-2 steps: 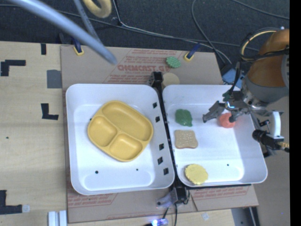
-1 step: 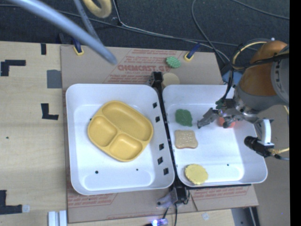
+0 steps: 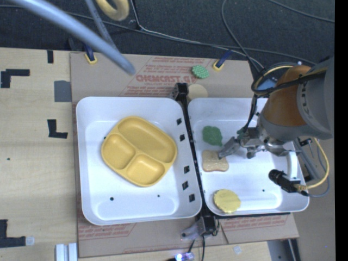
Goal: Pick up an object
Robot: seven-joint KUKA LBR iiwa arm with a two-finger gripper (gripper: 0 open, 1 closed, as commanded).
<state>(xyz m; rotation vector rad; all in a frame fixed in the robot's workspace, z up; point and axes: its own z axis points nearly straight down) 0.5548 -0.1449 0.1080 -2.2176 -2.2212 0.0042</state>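
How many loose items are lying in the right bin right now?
3: a green piece near the divider, a tan slice just below it by the hand, and a yellow round at the front. The arm may hide more.

Left bin (image 3: pixel 89 162): holds a divided tray (image 3: pixel 139 150), set near its middle, turned at a slant.
Right bin (image 3: pixel 244 106): holds three small items, all in its left half.
Lumpy item (image 3: pixel 212 135): farthest back, near the divider between the bins.
Flat slice (image 3: pixel 215 162): just in front of the lumpy item.
Round disc (image 3: pixel 226 200): nearest the front edge.
Gripper (image 3: pixel 227 149): over the right bin, its tip at the slice's right edge.
Small dotted piece (image 3: pixel 200 71): on the bench behind the bins.
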